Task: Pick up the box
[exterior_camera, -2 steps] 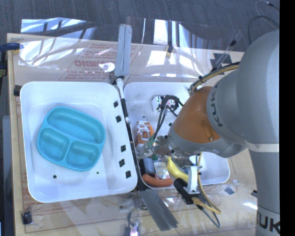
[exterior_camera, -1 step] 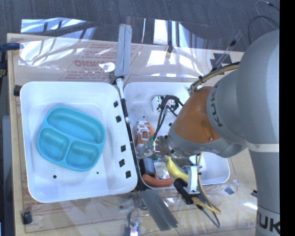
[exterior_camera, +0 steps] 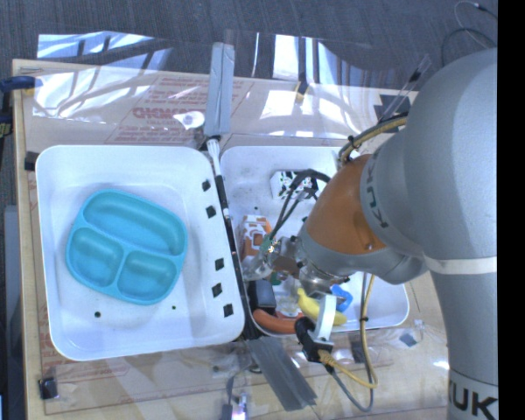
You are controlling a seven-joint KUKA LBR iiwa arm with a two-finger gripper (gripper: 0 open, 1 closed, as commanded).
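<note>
Hand (exterior_camera: 284, 274) is low in the right bin (exterior_camera: 245, 169), lower centre of frame, buried in clutter; can't tell its state. Small orange-and-white box (exterior_camera: 255, 232) lies just above it, seemingly ungrasped. Lift looks pending.

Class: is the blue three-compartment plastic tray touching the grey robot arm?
Apart. The camera view shows the blue three-compartment plastic tray in the left bin, the grey robot arm over the right.

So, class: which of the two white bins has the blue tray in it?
The left bin: the blue tray lies in it; the arm reaches into the other.
</note>
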